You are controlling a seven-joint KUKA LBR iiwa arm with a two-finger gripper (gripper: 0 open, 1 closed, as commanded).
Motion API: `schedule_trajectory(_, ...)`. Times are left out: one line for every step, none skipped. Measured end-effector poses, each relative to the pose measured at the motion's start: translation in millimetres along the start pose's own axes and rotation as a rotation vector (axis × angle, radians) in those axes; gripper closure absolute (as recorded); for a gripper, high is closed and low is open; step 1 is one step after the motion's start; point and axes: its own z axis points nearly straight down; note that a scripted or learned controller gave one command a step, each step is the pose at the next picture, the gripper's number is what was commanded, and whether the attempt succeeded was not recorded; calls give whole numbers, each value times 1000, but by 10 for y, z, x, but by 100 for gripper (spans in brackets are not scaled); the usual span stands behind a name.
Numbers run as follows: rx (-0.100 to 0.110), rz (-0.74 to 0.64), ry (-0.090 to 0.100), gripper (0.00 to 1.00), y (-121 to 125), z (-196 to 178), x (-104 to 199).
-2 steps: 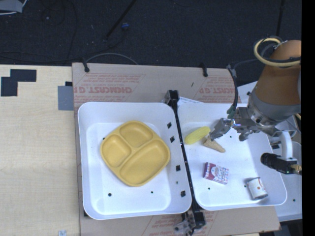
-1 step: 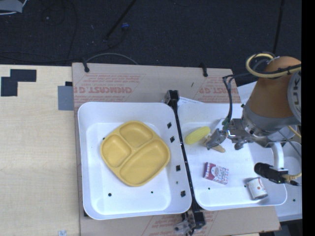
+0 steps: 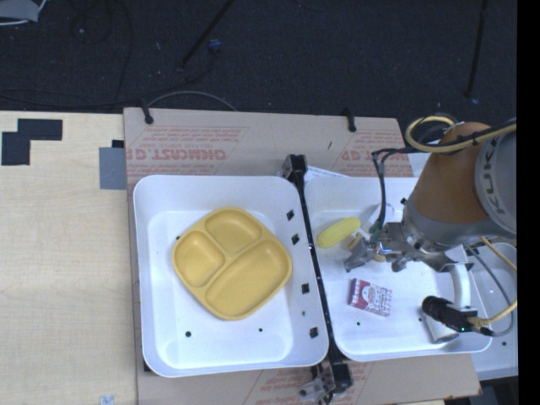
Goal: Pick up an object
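1. The gripper (image 3: 358, 256) sits low in the right bin (image 3: 396, 344). Its tip is a small grey tangle at this slant, so I cannot tell whether it is spread or closed, and nothing can be seen held in it.
2. Nearest to it is a yellow oval object (image 3: 337, 233), just beside the tip on the side away from the arm, possibly touching.
3. A flat red-and-white packet (image 3: 370, 297) lies near the tip, toward the bin's near edge.
4. Risk: closing from here may only clip the oval's rounded end and squirt it toward the divider.
5. Risk: the packet lies flat, so a grab there may slide over it.
6. Farther off, past the divider, a yellow divided plate (image 3: 232, 262) fills the left bin (image 3: 160, 226).
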Motion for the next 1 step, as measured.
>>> schedule_trajectory(0,0,0,0,-12,540,8)
